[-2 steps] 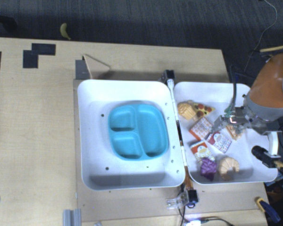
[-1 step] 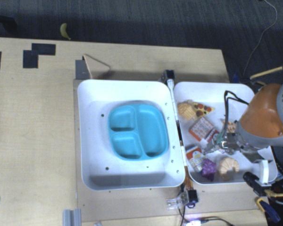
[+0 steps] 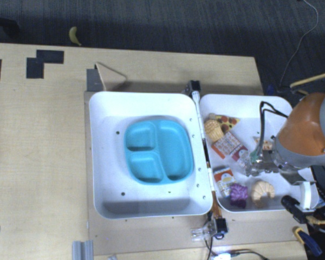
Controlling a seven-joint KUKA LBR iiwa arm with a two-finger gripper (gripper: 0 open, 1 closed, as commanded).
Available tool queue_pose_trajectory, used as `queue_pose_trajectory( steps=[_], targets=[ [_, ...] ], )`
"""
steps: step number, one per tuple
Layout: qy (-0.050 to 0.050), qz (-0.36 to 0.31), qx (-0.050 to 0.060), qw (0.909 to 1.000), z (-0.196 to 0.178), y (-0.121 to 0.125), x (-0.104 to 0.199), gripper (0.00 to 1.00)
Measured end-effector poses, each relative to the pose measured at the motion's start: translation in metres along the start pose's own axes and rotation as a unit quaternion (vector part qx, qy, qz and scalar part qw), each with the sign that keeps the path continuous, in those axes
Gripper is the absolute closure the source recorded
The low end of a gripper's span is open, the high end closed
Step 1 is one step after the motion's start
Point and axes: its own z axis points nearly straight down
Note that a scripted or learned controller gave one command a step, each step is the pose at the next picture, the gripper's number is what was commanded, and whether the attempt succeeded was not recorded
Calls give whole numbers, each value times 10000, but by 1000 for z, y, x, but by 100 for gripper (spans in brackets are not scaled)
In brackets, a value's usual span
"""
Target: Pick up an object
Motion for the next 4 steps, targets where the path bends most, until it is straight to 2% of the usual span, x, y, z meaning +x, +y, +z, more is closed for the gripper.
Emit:
queue_pose_trajectory(
  steps=[1, 2, 3, 4],
  targets=[
    [1, 0, 0, 10000, 0, 0, 0, 0],
    [2, -4, -13, 10000, -11, 1, 0, 100],
    [3, -7, -13, 10000, -11, 1, 1, 0],
    [-2, 2, 28, 10000, 11, -2, 40, 0]
  ],
)
